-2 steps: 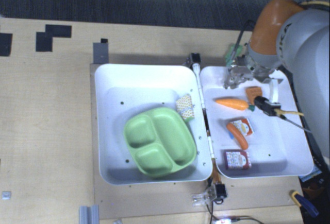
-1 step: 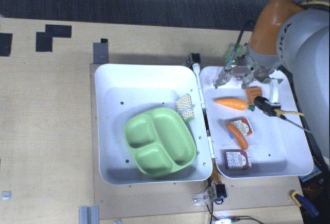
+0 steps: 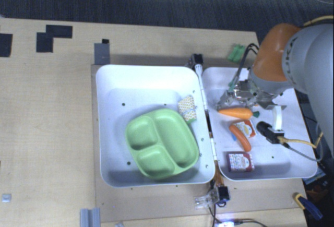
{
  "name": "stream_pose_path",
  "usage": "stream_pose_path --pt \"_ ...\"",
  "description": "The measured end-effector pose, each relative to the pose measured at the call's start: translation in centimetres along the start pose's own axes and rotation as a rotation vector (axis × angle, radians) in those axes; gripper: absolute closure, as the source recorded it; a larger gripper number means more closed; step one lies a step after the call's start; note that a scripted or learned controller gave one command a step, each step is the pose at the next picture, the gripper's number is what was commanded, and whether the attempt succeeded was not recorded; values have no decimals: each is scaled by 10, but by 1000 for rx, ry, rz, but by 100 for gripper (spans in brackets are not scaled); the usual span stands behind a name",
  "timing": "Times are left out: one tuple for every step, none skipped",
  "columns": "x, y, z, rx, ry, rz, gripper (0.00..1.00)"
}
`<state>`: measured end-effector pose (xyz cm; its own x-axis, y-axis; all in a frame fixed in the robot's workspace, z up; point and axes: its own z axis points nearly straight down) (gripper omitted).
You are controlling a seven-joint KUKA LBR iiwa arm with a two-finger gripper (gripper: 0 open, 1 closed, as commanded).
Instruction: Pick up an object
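Tan desk (image 3: 47,132), two white bins; we see end effector (image 3: 241,96) above carrot (image 3: 236,113), grip state unclear.

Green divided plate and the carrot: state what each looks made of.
Green divided plate: likely molded plastic, with a smooth, uniform matte colour and soft rounded compartment ridges. Carrot: probably a plastic toy, evenly orange with a slight sheen, though the view leaves it uncertain.
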<state>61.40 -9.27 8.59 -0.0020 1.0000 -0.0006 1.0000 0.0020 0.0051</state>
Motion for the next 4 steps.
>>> stream_pose_path --pt "0 3 -13 -7 0 -1 100" --pt "0 2 -12 -7 0 -1 0" --pt "1 4 -23 -11 0 -2 100" --pt "70 -64 -100 2 2 -2 100"
